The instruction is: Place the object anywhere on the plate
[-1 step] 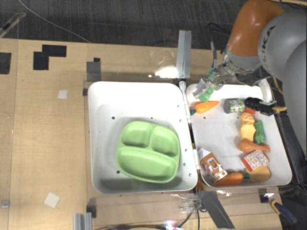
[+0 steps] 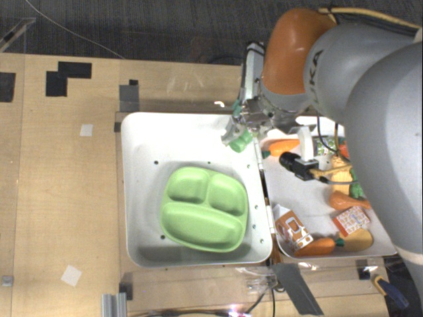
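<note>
Leftmost, green plate (image 2: pixel 205 209) sits in the left bin (image 2: pixel 142 150), three compartments, none occupied. Up and right of the plate, gripper (image 2: pixel 239 134) hangs over the bin's far right corner, closed on a small green object (image 2: pixel 239 141). Object looks light, rigid, smooth; pinch is near its top. Its shape is blurred, partly masked by the fingers. Right of plate: toy food (image 2: pixel 330 203), partly under the arm (image 2: pixel 357 98).
</note>
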